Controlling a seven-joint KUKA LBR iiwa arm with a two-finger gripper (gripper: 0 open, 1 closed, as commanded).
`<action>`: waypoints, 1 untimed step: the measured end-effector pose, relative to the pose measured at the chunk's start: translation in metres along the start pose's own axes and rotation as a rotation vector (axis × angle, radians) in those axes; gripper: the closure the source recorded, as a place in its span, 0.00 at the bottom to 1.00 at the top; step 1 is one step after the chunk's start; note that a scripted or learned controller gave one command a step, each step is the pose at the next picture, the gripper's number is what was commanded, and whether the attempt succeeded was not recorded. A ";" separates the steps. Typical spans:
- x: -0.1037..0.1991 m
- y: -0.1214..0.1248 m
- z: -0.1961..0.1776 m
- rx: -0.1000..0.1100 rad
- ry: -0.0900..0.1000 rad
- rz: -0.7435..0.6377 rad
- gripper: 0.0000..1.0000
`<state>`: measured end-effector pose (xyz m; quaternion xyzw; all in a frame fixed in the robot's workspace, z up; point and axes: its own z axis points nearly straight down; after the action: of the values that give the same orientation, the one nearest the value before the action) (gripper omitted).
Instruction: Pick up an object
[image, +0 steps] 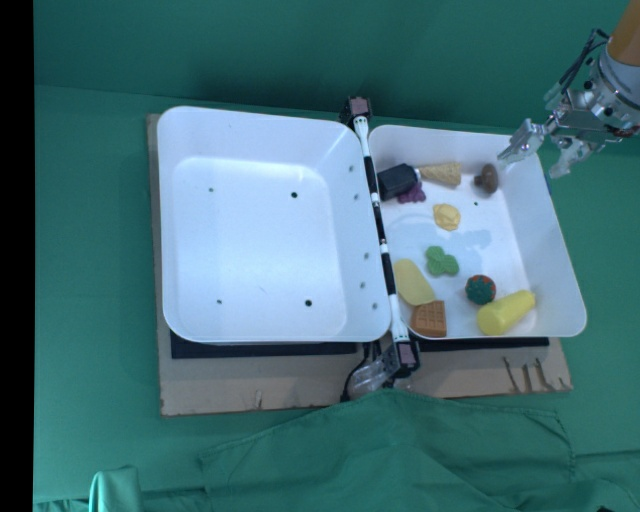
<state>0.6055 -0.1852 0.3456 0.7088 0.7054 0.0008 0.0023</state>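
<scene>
From my seat I see the metal two-finger hand (546, 149) hanging at the far right corner of the right-hand shallow white plastic bin (560, 262), just over its rim. Its fingers are spread apart with plain air between them; it has hold of nothing.

I take that right-hand bin as my landmark. All the loose things lie inside it. Against its far wall, nearest the black-and-white striped divider bar (377, 225) that runs along its left side, sits a small black boxy block (396, 180) touching a bunch of purple toy grapes (412, 194). Just right of those along the same wall lies a tan cone-shaped piece (441, 174), and further right, closest to the hand, a small brown lumpy object (486, 178). A little nearer the bin's middle is a small yellow rounded piece (446, 216). At the middle sits a green clover-shaped toy (441, 261). Along the near wall, from the divider side outward: a pale yellow flat oval slab (412, 282), an orange waffle-patterned square (429, 318) touching it, a round teal and red ball (480, 289), and a bright yellow stubby cylinder (505, 312) in the near right corner.

Left of the bar lies the larger left-hand shallow white bin (190, 140), and both rest on the green-draped tabletop (90, 250).
</scene>
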 end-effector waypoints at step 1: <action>0.000 0.000 0.000 0.000 0.000 0.000 0.00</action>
<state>0.6055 -0.1852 0.3456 0.7088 0.7054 0.0008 0.0023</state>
